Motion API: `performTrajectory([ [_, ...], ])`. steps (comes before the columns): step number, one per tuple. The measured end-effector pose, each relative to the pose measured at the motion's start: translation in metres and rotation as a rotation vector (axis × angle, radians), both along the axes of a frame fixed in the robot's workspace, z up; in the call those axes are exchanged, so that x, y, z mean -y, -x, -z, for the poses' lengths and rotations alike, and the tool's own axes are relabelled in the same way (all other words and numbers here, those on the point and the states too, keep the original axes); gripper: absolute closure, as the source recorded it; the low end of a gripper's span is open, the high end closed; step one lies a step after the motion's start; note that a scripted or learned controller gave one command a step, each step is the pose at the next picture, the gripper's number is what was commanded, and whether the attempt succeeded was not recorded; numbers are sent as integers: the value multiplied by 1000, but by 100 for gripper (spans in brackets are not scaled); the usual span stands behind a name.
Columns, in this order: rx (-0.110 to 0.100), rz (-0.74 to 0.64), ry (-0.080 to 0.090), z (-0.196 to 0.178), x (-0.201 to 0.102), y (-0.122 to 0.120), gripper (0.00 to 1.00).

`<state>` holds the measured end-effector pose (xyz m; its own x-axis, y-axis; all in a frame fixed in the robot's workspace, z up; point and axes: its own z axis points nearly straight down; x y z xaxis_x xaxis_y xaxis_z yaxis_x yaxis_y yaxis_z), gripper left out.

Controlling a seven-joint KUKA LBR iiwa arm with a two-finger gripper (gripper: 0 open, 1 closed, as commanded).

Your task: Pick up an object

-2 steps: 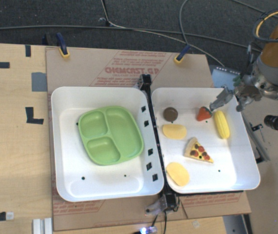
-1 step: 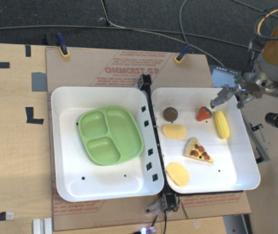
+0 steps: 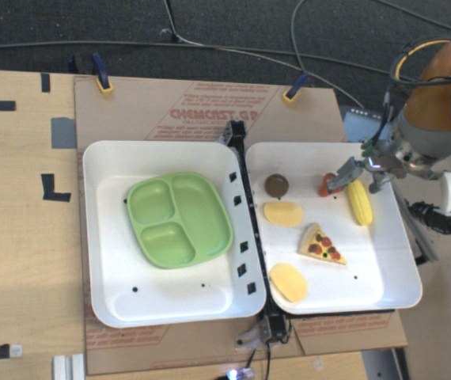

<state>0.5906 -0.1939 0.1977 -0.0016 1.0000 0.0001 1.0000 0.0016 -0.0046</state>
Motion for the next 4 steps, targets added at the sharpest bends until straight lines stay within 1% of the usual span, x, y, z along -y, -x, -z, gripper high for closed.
performTrajectory([
  [1,-2,0,0,64,-4,0,0],
  [2,5,-1,2,115,-5,0,0],
  [3,10,-1,5,101,-4,-2,100],
  [4,8,0,1,54,-5,-11,100],
])
